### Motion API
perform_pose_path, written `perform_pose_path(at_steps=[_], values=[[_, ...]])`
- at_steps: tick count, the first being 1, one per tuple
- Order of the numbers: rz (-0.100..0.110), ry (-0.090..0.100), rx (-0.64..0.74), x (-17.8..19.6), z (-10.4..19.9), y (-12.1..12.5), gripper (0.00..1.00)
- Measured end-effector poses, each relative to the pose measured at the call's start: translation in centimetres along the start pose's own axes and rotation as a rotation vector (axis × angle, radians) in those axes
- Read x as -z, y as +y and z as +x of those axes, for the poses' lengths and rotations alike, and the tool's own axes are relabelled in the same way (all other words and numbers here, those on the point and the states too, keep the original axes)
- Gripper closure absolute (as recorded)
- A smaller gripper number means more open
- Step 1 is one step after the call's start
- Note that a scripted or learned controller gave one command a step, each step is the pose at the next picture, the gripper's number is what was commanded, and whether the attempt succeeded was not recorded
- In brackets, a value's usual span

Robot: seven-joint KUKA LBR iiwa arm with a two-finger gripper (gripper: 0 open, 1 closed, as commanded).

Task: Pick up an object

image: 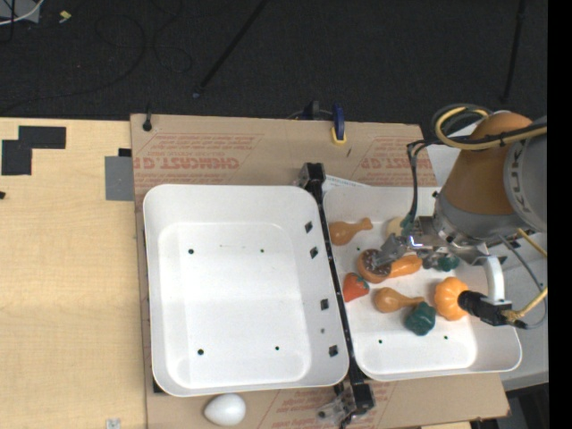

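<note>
The right bin [447, 356] holds several small toys. An orange pear-like piece [349, 231] lies near its far left. Closer in sit a brown round piece [369, 264], an orange oblong piece [405, 266], a red piece [356, 287], a tan gourd [391, 300], a green piece [420, 319] and an orange ball [450, 297]. My gripper [393, 253] hangs low over the middle of this bin, right at the brown round piece and the orange oblong piece. The arm's wrist hides what lies behind it.
The left bin [161, 266] stands beside the right one, with a black divider [326, 275] between them. A white egg [224, 409] lies on the bench in front of the left bin. Cables [500, 293] trail off the arm at right.
</note>
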State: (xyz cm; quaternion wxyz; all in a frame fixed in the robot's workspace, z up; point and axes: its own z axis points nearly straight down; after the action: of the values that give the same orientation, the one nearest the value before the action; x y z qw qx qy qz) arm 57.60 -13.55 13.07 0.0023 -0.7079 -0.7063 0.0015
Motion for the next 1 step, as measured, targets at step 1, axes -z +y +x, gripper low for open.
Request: perform_pose_path(at_steps=[1], values=[[-0.009,-0.007,0.006,-4.11,3.00,5.63,0.00]])
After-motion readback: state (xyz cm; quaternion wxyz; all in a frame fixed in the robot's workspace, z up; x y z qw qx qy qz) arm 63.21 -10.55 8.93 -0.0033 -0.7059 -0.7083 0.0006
